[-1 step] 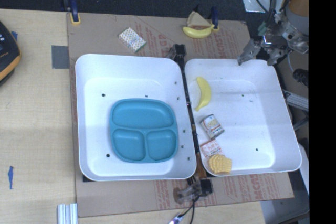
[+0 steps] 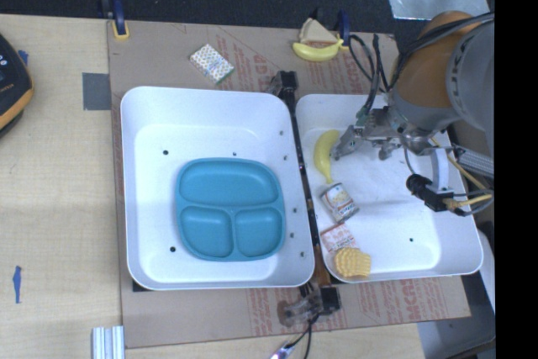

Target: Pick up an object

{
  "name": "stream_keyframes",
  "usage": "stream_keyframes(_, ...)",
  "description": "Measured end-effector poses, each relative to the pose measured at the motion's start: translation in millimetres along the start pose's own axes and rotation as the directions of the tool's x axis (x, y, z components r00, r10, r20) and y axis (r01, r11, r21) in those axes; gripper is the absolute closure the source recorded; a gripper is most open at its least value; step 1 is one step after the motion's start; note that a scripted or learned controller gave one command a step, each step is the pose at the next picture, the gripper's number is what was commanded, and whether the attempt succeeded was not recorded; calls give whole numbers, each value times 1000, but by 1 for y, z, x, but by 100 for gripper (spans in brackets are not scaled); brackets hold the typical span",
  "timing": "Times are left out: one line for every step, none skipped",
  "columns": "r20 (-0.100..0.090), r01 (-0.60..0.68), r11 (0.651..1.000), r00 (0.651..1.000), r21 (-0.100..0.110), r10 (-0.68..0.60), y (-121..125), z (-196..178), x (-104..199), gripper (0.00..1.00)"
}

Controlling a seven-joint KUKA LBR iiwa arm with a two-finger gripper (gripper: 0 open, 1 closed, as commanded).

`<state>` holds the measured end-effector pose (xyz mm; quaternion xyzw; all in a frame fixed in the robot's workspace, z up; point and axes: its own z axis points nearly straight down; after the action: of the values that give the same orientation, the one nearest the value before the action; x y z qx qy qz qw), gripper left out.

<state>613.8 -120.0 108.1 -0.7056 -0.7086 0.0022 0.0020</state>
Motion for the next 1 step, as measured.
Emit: stream_keyframes(4, 0, 1000, 1000, 9, 0, 41, 15, 16, 0)
